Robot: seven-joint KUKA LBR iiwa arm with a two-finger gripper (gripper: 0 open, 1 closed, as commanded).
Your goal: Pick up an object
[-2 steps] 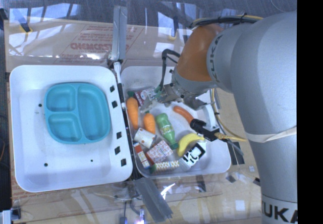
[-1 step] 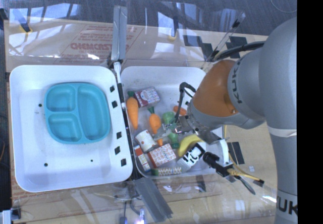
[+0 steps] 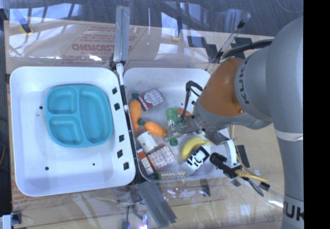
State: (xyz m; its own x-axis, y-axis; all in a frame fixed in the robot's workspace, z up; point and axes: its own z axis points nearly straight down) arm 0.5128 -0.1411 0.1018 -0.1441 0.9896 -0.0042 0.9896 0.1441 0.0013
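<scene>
while the gripper (image 3: 178, 129) reaches down into the right bin (image 3: 154, 74), its tip sits among the clutter just right of the orange carrot (image 3: 154, 129), and whether it is open or closed cannot be told from this slant, nor whether anything is caught in it. taking that carrot as the landmark: a second carrot (image 3: 135, 112) lies just up and left of it, against the bin's left wall; a small red and white carton (image 3: 151, 99) lies above it; a green item (image 3: 172, 115) sits up and right of it, close by the gripper tip; a yellow banana (image 3: 192, 146) lies down and right of it, touching a black and white package (image 3: 196, 160); a red patterned box (image 3: 160, 157) lies below it, with a white bottle (image 3: 146, 142) just down and left. the grey arm with its orange band (image 3: 223, 94) looms well right of the carrot, over the bin's right side. far left of the carrot, the left bin (image 3: 20, 135) holds a blue divided plate (image 3: 79, 115)
</scene>
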